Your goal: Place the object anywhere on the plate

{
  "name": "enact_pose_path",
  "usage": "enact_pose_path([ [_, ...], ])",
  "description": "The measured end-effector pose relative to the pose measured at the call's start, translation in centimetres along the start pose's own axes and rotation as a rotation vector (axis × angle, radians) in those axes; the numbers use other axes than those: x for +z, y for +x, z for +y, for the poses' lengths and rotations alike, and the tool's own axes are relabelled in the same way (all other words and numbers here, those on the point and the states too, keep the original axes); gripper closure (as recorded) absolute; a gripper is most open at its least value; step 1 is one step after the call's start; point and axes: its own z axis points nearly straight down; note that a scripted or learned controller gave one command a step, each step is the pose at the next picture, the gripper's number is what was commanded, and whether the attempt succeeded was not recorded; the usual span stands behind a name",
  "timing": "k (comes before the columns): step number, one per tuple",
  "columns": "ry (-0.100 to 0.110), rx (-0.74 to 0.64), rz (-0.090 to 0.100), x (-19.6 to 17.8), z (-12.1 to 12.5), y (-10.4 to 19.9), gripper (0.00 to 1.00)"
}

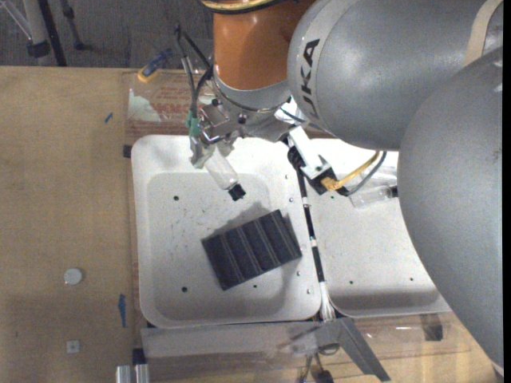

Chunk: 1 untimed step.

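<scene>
A black ribbed plate (251, 248) lies tilted on the floor of the left white bin (156, 294), toward its front middle. My gripper (206, 158) hangs over the back of that bin, under the orange band of the arm. A small white tube with a black cap (224, 177) slants down from between its fingers, cap end lowest. The cap sits a little above and behind the plate's back edge, apart from it. The gripper is shut on the tube's upper end.
The right white bin (375, 278) adjoins the left one, with the arm's large grey links over it. A black and yellow cable connector (326, 180) and a clear plastic piece (374, 195) hang near the divider. Printed packaging (160, 102) lies behind the left bin.
</scene>
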Motion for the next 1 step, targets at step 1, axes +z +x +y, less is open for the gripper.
enact_pose_path([
  [1, -0.001, -0.187, 0.0, 11.15, 2.92, -2.96, 1.0],
])
